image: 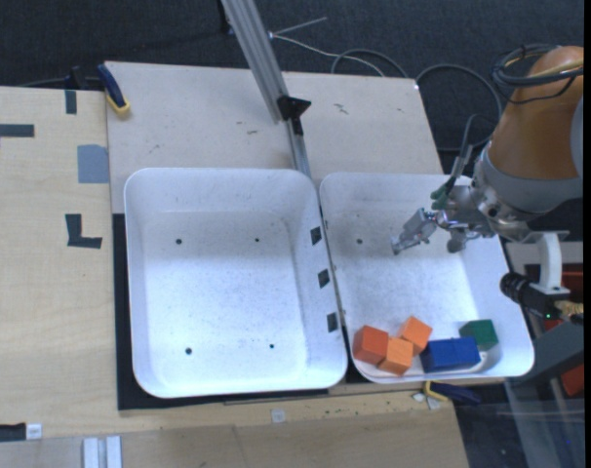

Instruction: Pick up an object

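Several blocks lie bunched at the near edge of the right bin (374, 203): an orange block (372, 343), two smaller orange blocks (415, 331) (398, 356), a blue block (450, 355) and a green block (481, 332). My gripper (430, 242) hangs over the upper middle of that bin, well back from the blocks. It is open, with nothing between its fingers.
The left bin (139, 261) stands beside the right one, with small black clips along their shared wall. A slanted metal rail (261, 57) runs from the top toward the bins. A blue and yellow clamp (114, 90) and cables lie on the board behind.
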You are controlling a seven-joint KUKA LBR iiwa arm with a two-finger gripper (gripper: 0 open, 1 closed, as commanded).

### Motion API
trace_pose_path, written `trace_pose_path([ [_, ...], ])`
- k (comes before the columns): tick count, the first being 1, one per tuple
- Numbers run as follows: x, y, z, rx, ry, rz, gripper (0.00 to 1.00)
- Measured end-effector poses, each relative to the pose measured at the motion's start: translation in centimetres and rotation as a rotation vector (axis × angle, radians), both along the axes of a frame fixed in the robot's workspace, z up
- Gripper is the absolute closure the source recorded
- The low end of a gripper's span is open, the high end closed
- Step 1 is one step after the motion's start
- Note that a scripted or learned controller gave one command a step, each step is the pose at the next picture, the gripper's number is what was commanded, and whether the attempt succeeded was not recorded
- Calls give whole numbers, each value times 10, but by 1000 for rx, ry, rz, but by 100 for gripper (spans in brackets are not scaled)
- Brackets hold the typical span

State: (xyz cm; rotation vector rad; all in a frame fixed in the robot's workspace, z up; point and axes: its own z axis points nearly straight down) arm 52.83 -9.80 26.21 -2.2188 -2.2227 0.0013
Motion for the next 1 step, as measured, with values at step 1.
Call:
trace_pose_path([
  [1,29,-44,7,-2,-2,-2,0],
])
